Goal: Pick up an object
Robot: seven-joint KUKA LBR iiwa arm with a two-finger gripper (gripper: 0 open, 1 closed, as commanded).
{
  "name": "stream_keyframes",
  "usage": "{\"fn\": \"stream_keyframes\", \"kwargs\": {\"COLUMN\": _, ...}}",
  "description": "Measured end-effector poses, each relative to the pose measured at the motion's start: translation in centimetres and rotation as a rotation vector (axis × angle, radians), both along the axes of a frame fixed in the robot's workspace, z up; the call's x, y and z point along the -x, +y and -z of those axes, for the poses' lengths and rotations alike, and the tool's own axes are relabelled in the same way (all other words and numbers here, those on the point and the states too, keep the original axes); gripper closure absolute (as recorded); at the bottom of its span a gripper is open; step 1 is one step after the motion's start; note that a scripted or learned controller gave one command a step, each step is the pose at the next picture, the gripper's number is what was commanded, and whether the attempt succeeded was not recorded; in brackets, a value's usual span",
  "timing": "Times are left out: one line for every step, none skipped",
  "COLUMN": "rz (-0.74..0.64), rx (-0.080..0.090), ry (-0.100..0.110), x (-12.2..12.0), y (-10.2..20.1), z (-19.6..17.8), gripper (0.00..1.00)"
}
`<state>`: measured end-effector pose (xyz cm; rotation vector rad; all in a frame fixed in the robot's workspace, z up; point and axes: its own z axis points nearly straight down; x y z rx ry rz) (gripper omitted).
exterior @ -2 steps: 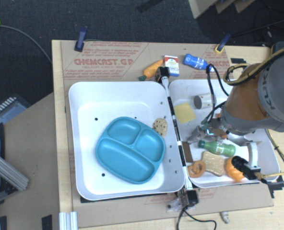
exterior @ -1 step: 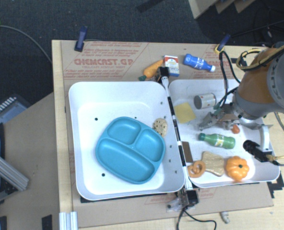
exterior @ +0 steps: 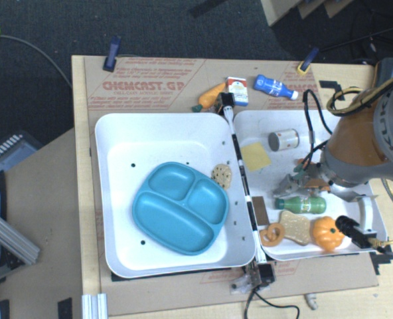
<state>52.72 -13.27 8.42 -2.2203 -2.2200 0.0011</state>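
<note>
Nearest the lens, along the front rim of the right bin [exterior: 376,208], sits a row of small toys: a pretzel [exterior: 272,234], a tan bone-shaped biscuit [exterior: 296,228] and a little orange pumpkin [exterior: 328,234], each touching its neighbour. Just behind them, toward twelve o'clock, a green bottle [exterior: 303,205] lies on its side.

My gripper [exterior: 306,178] comes in from three o'clock and hangs right over the bottle's far side, amid some grey-green clutter I cannot make out. Whether my tool is released or clenched I cannot tell; my wrist and cables cover it. Nothing can be seen grasped. The bottle looks like the likeliest thing to pick, judging by where I hover.

Farther off, at about eleven o'clock from my gripper, a silver can [exterior: 284,140] lies near a yellow square [exterior: 255,156]. The left bin [exterior: 110,145] holds a blue divided plate [exterior: 180,207] and a cookie [exterior: 222,174] at the plate's two o'clock.

Risks as I judge them: the bottle is round and lying flat, so a closing pinch could roll it toward six o'clock into the biscuit. The crowding could also mean I catch two things, or only the clutter. My dangling cables might snag on the bin rim.
</note>
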Motion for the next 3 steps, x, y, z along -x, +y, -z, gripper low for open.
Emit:
{"fn": "stream_keyframes", "kwargs": {"rz": -0.001, "rx": 0.002, "ry": -0.004, "x": -7.0, "y": -3.2, "z": -5.1, "gripper": 0.0}}
{"fn": "stream_keyframes", "kwargs": {"rz": 0.0, "rx": 0.0, "ry": 0.001, "x": -5.1, "y": -6.0, "z": 0.0, "gripper": 0.0}}
{"fn": "stream_keyframes", "kwargs": {"rz": -0.001, "rx": 0.002, "ry": -0.003, "x": -5.2, "y": -6.0, "z": -1.1, "gripper": 1.0}}
